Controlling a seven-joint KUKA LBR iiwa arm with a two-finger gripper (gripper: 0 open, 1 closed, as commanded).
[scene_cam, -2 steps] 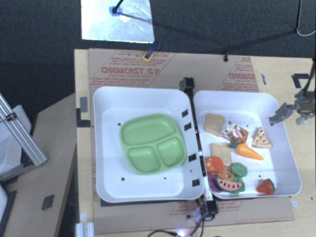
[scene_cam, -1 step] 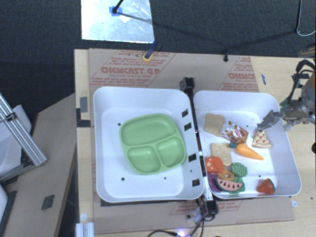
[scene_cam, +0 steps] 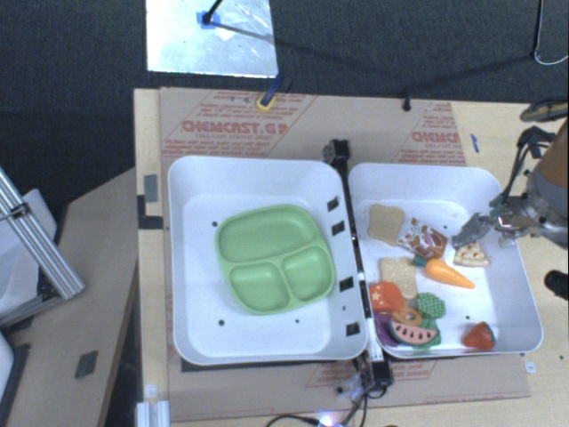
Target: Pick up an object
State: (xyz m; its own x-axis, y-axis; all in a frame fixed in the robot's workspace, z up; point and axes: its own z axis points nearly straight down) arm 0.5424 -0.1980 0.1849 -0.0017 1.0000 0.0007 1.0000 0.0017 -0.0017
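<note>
A wooden bench (scene_cam: 293,118) carries two glossy white bins. The left bin (scene_cam: 196,185) holds a smooth green divided tray (scene_cam: 271,258). To its right, an orange tapered carrot (scene_cam: 447,273) lies slanted among plastic toy foods, tip pointing lower right. The gripper (scene_cam: 471,230) hovers just above-right; finger state unclear.

Tray (scene_cam: 269,258) in left bin (scene_cam: 191,194)

Arm (scene_cam: 553,181) cut off at right edge. Gripper (scene_cam: 471,229) too blurred to read. Snack packet (scene_cam: 421,237) print too small to make out.
</note>
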